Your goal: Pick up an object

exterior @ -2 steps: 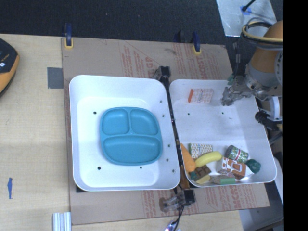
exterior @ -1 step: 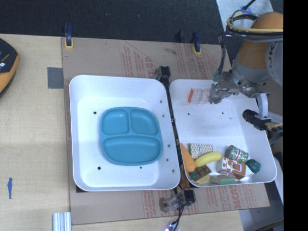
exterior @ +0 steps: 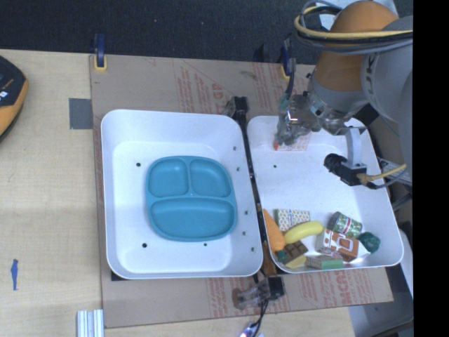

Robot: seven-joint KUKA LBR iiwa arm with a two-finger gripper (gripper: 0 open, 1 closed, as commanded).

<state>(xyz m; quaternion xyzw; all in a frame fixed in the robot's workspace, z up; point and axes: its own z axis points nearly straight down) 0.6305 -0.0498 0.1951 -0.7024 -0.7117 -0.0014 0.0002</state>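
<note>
Toys crowd the near edge of the right bin point(exterior: 365, 209): a banana point(exterior: 303, 230) lying roughly crosswise, a carrot point(exterior: 273, 230) pointing up-left along the bin's left wall, a can point(exterior: 345, 224), a small carton point(exterior: 337, 243). At the far corner the gripper point(exterior: 286, 137) hangs over a small orange-red piece point(exterior: 278, 145); whether its jaws are open or shut cannot be told. A blue divided plate point(exterior: 191, 197) sits in the left bin point(exterior: 126, 139).

toy foods point(exterior: 319, 241) heaped, right bin's point(exterior: 309, 181) near end

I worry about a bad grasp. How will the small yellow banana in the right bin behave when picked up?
The banana looks smooth and curved, so it may slip or turn. It seems a light toy, probably stiff. It lies against the carrot and other items, which may shift.
</note>
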